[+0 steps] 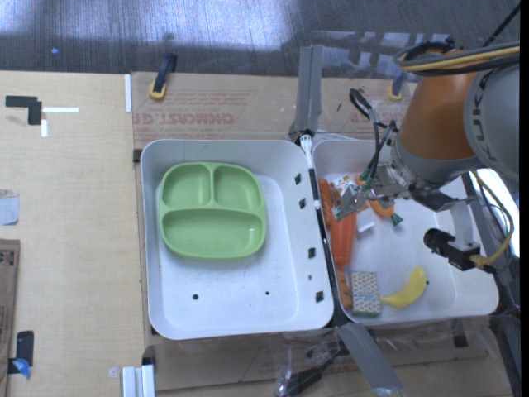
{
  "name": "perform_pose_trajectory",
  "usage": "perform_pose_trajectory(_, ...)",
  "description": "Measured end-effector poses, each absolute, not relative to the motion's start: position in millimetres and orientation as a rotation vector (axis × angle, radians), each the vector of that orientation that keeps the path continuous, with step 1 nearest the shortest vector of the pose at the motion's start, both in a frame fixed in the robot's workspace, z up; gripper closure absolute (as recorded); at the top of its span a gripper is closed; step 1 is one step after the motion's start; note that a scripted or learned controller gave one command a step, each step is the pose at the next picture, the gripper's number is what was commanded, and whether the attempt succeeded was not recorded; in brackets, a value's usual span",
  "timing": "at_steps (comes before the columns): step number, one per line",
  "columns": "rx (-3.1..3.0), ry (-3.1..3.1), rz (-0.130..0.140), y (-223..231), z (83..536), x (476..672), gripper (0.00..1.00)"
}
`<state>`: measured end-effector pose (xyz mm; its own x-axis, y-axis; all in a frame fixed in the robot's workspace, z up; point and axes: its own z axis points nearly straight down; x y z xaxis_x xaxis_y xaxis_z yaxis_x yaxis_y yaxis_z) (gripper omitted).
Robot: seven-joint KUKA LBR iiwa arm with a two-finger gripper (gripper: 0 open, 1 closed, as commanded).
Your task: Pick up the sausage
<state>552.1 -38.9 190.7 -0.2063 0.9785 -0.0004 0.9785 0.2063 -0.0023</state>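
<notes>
Over the right bin [475, 300], the gripper [357, 198] is seen lowered above an orange sausage [342, 236] lying along the bin's left wall; whether it is clenched cannot be told. A banana [407, 289] and a small patterned packet [365, 292] are seen nearby. A green divided plate [213, 210] is held by the left bin [231, 304].

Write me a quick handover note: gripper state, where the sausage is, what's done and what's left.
Gripper: low over the right bin, upper left part; finger state can't be read.
Sausage: I can't pick it out for certain among the orange items along the bin's left wall.
Also there: banana, patterned packet. Green plate in the left bin.
Done: nothing visibly lifted.
Left: grasp and lift.
</notes>
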Motion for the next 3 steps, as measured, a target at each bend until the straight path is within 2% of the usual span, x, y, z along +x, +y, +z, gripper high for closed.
perform_pose_trajectory(1, -1.968, -2.448, 0.004, -32, 191, 591.5, 0.00)
perform_pose_trajectory(2, -1.870, -2.522, 0.004, -3, 191, 536.3, 0.00)
perform_pose_trajectory(3, -1.547, -2.735, 0.001, 12, 224, 535.8, 0.00)
